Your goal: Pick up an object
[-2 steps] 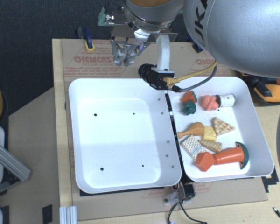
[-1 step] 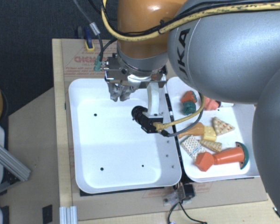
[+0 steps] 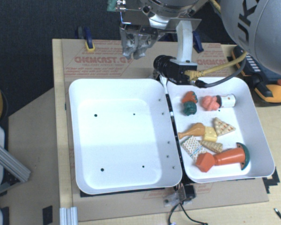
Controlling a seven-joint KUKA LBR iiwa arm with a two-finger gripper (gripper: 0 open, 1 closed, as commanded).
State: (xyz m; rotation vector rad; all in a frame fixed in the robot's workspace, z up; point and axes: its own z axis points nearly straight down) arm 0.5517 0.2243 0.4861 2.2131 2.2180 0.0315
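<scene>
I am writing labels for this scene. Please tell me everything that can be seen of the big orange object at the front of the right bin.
The orange object looks like smooth plastic: a long, round body with a blocky red-orange end on its left and a dark green cap on its right. It lies on its side near the front wall of the right bin, roughly along that wall. Its left end touches a patterned piece.

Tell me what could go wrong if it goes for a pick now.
The toys in the right bin lie packed together, so the fingers may catch two or slip off. The gripper hangs beyond the left bin, far from them, and the orange tool lies close against the rim.
</scene>
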